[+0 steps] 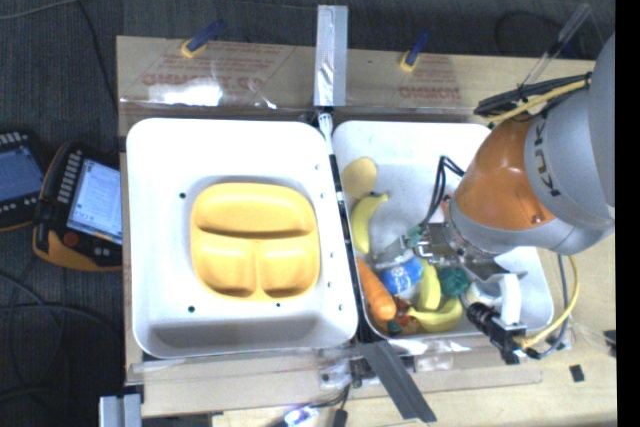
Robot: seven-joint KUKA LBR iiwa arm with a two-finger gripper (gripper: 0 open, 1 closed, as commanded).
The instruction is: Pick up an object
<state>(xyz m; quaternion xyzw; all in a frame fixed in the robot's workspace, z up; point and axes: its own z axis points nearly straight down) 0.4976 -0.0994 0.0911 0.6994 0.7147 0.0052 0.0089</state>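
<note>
At the far left, off the bench, a handheld pendant (82,210) with a lit screen lies on the dark carpet. The left bin (150,315) carries a yellow divided tray (255,237), which sits near the bin's middle with its two smaller compartments toward the front edge. A metal strip (331,55) stands upright at the back edge of the bench, over the seam between the bins, with a blue-and-yellow clip (203,37) to its left and another clip (412,56) to its right.

The right bin (400,143) holds a heap of toy food crowded against its left wall and front-left corner. A pale yellow lemon-like piece (359,175) lies nearest the back, with a banana (364,218) just in front of it along the left wall. An orange carrot (376,293) lies toward the front-left corner, touching a blue-and-white packet (401,277). A second banana (438,316) curves along the front edge, with a green piece (455,280) just above it.

The gripper (428,250) reaches down from the orange band of the arm (560,175) into this heap, directly above the packet and the second banana. Its tip is buried among the items, so whether it is spread or closed, and whether it has hold of anything, cannot be told.
</note>
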